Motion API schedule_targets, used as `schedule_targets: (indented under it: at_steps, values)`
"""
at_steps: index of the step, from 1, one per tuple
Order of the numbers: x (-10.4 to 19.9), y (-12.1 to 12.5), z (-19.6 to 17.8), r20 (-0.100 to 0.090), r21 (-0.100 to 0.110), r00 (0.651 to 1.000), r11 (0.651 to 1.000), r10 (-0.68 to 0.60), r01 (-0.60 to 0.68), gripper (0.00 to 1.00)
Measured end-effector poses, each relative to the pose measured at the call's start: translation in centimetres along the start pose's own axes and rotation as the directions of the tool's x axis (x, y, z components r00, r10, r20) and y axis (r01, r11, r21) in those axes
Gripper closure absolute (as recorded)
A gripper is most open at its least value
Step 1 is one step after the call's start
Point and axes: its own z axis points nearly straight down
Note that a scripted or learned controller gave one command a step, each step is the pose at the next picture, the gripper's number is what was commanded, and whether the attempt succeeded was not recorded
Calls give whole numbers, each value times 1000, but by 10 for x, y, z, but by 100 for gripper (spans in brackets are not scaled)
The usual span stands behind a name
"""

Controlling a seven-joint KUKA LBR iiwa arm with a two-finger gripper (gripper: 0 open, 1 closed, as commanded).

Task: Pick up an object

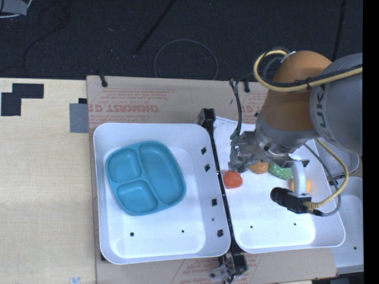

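Note:
In the right bin [278,232] a small red-orange object [233,180] lies near the left wall. My gripper [239,160] is low in this bin, directly behind and just above that object, its tip close to it. An orange object [259,168] and a green object [280,171] lie just to the right, partly covered by the wrist. Whether anything is between the gripper's tips is hidden by its dark body.
The left bin [154,235] holds a blue divided plate [144,177] with three compartments. A dark divider [215,185] runs between the bins. Another yellow-orange piece [305,186] sits near the right bin's right side. The arm covers the bin's back right.

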Motion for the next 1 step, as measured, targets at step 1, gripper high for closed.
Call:
schedule_targets:
  at_steps: [1]
  values:
    - [54, -12, 11, 0, 3, 1000, 1000, 0, 0, 100]
